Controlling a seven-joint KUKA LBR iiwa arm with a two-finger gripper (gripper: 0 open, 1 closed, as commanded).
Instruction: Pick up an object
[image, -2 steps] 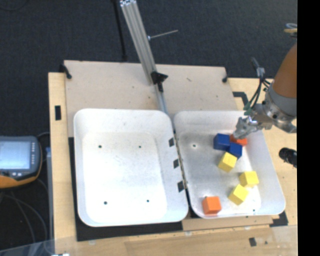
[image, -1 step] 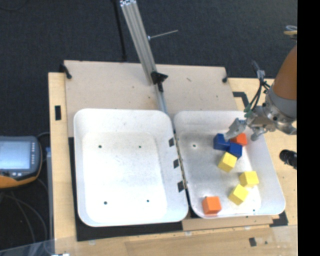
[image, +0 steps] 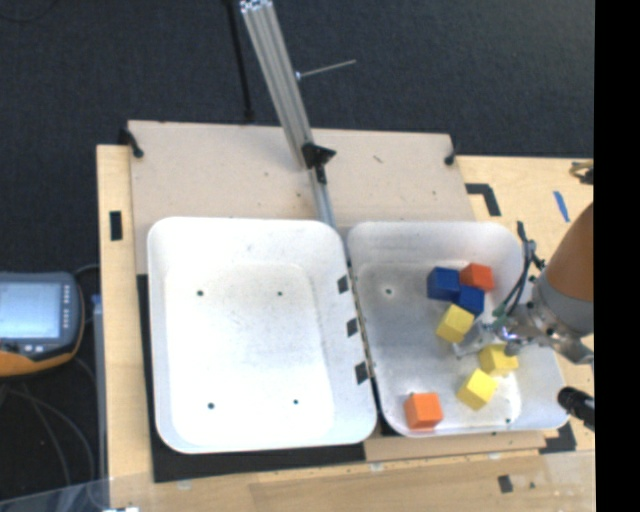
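Reaching into the right bin (image: 400, 250) from the right side, the arm brings its gripper (image: 503, 338) down among a group of small blocks, and I cannot tell from this view if the pincer is wide, narrow or holding something, because the wrist and some cables cover it. The nearest thing to pick is the yellow block (image: 498, 360) just under the gripper; a second yellow block (image: 455, 323) lies just beside it toward the left, and a third yellow block (image: 478, 388) is near, lower in the bin. To do this step well, I think the gripper should come straight down over one block alone and close on two opposite flat sides, so that the neighbours are not pushed or taken together. The blue blocks (image: 452, 286) and a small orange block (image: 477, 275) touch each other further up, so this corner is crowded. An orange block (image: 423, 409) lies apart at the lower rim and would be easier. The left bin (image: 180, 250) stands beside, and a metal pole (image: 285, 90) crosses above the bench.
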